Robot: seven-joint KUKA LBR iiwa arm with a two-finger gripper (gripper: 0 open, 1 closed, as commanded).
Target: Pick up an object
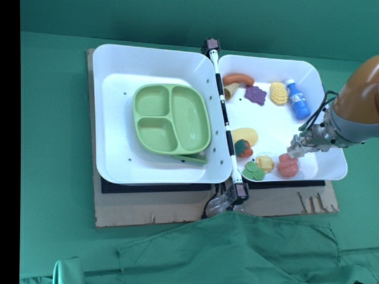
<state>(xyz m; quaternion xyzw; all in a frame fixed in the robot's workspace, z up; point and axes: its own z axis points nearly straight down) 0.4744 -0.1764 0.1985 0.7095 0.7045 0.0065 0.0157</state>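
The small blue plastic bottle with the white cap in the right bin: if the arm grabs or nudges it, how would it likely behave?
The small blue plastic bottle with the white cap lies on its side on the smooth floor of the right white bin, so a nudge would probably roll or slide it. It looks like hard, glossy toy plastic: likely stiff, light, and somewhat slippery to pinch across its rounded body.

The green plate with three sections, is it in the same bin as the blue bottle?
No, the green plate lies in the left bin, while the blue bottle lies in the right bin.
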